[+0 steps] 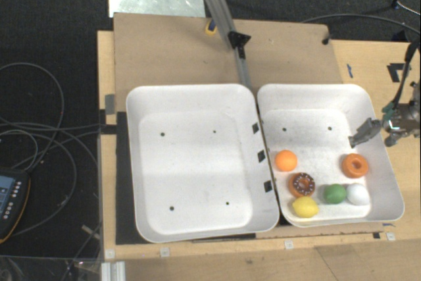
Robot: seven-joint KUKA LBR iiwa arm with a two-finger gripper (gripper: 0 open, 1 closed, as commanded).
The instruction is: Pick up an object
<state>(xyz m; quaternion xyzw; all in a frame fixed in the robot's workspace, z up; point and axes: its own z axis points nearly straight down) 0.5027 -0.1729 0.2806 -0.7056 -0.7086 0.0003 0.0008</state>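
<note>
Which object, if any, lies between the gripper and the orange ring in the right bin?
Nothing visible does. The gripper sits above the right bin near its right wall, and bare bin floor separates it from the orange ring just below. The white ball and green ball lie beyond the ring.

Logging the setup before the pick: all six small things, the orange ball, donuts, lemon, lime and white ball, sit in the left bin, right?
Not quite. The camera view shows them in the right bin: orange ball, two donuts, lemon, lime, white ball.
</note>
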